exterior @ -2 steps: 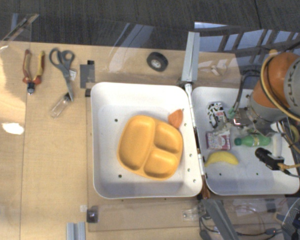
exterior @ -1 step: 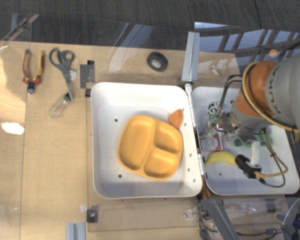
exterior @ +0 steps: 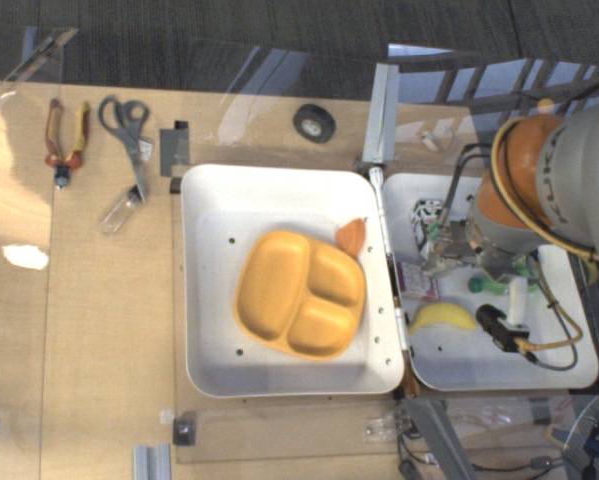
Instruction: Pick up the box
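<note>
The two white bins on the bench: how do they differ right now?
The left bin holds a big yellow divided tray with a small orange piece at its corner; the right bin holds several small things, among them a banana and a green item. The left bin lies in open view, while the arm hangs over the right bin and hides part of it. Both are shallow, white and side by side.

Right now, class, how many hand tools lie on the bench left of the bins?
2: red-handled pliers at the far left, and scissors just right of them. None look hidden.
</note>
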Robot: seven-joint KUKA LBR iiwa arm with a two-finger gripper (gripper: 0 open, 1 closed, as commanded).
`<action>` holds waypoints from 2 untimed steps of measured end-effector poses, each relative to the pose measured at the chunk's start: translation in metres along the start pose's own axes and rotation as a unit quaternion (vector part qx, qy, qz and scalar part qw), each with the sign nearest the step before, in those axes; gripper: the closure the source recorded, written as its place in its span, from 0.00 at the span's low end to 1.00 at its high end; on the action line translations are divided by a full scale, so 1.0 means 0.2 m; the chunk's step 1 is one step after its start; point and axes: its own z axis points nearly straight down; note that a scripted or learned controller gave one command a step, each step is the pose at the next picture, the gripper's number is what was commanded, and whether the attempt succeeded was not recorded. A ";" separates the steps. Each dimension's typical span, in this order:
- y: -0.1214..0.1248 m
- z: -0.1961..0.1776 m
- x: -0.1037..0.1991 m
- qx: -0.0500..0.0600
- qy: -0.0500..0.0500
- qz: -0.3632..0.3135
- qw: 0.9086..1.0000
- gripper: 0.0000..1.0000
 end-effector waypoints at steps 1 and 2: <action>-0.12 -0.49 0.02 0.010 0.007 -0.194 0.981 1.00; -0.02 -0.51 0.28 0.014 0.004 0.070 0.997 1.00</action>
